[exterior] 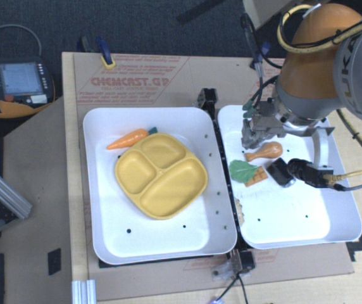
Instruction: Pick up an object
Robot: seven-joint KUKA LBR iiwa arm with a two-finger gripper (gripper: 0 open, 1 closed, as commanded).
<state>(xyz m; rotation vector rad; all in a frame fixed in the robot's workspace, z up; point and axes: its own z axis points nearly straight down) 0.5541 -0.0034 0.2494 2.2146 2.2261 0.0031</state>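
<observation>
My claw over the right bin, its end lost under my own wrist.
I could not tell whether it was spread or pressed together. A tan drumstick toy lay just beside it, one end hidden by the claw; a leafy carrot piece lay near.

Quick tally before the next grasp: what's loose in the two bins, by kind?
Yellow divided plate: 1
Orange toy carrot: 1
Green-and-orange toy vegetable: 1
Tan drumstick-shaped toy: 1
Total: 4
</observation>
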